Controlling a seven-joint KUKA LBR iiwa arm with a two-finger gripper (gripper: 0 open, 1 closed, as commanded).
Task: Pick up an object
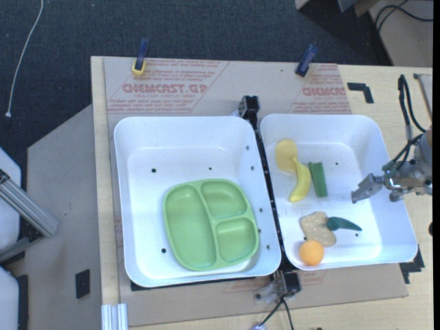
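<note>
A: What's the biggest thing on the desk (110, 184)?

B: Two shallow white bins side by side. The left bin (137, 143) carries a green divided plate (210, 223), three compartments, lying flat toward the near side. The right bin (357, 133) carries all the small things.

A: And the claw?

B: The claw (368, 189) reaches in from the right, over the right bin's right part, above bare white floor. Nothing sits between its fingers. Whether they are spread or pressed together I cannot tell; the tip is dark and small.

A: What could be picked up?

B: By size: a yellow banana (300, 183), curved, near the bin's left wall, with a yellow rounded piece (286, 152) touching its far end. Just beside the banana, on its right, a green block (317, 179) lying lengthwise. Nearer the front, a beige lumpy item (317, 226), with an orange ball (312, 253) touching its near edge, close to the front corner. To the right of the beige item, a small dark teal piece (343, 223), pointed, nearest to the claw yet apart from it.
</note>
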